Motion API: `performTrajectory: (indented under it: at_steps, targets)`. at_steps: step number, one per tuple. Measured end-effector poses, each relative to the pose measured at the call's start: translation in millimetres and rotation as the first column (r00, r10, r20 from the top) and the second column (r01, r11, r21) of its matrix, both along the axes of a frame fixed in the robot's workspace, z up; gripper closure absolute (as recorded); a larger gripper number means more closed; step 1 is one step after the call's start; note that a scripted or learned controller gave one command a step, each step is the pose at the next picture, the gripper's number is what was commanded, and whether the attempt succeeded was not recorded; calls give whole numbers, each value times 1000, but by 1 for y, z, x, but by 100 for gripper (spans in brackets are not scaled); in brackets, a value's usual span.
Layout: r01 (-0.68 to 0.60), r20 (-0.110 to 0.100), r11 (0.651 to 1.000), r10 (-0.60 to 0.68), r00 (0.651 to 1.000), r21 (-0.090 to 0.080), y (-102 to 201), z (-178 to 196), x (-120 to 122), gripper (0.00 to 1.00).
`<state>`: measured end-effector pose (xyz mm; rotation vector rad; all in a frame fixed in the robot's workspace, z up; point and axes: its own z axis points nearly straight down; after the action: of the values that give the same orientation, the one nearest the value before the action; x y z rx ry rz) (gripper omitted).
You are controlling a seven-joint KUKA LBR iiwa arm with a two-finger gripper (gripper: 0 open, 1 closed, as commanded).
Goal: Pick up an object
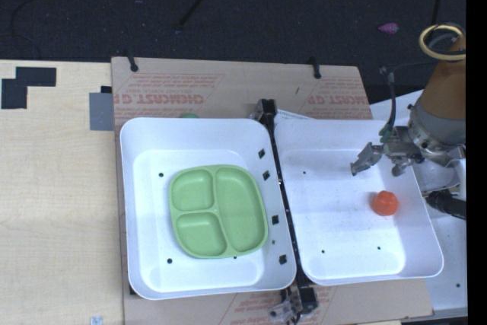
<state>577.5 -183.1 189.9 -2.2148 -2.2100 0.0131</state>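
From my seat at the overhead camera, the gripper [383, 158] hangs over the upper right part of the right bin [335, 240], at the end of the grey arm [441, 114] with its orange band, which comes in from the right edge. Its two fingers are spread wide apart, one pointing off to the left and the other angled down toward me, and I see nothing between them. The orange ball [385, 203], the only loose thing I can go for in that bin, sits just below the gripper and a touch to its right, lying on the bin floor, apart from the fingertips and not far from the bin's right wall.

Well away to the gripper's left, past the black divider clips [275, 186] where the two bins meet, the left bin [144, 240] carries a green divided plate [218, 211] with three compartments, lying flat near that bin's middle. Both bins rest on a cardboard sheet [228, 91] printed with red lettering, and beyond that, further left of the gripper, I see the pale wooden benchtop [53, 202]
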Motion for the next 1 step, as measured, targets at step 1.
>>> performTrajectory:
  at_steps: [1]
  targets:
    - [-2, 14, 1000, 2, 1000, -3, 0, 8, 3, 0]
